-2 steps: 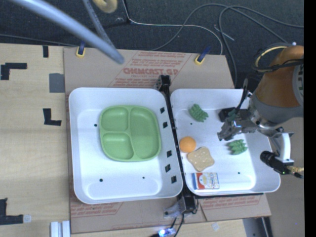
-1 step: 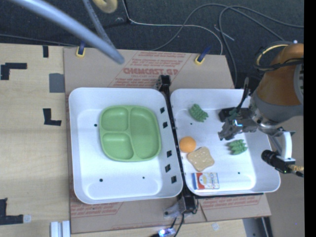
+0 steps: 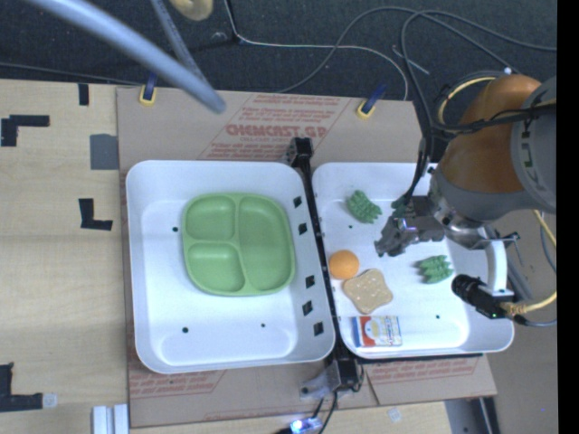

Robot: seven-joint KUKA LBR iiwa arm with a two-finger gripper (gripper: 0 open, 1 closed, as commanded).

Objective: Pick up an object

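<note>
In the right bin lie a green leafy piece, a second green piece, an orange ball, a slice of toast and a small white card with red and blue print. My gripper hangs over the middle of this bin, between the two green pieces and to the right of the orange ball. Nothing shows between its dark fingertips.
The left bin holds a green divided plate. A black clip divider runs between the bins. Cables trail across the dark floor behind, and a grey pole crosses the top left.
</note>
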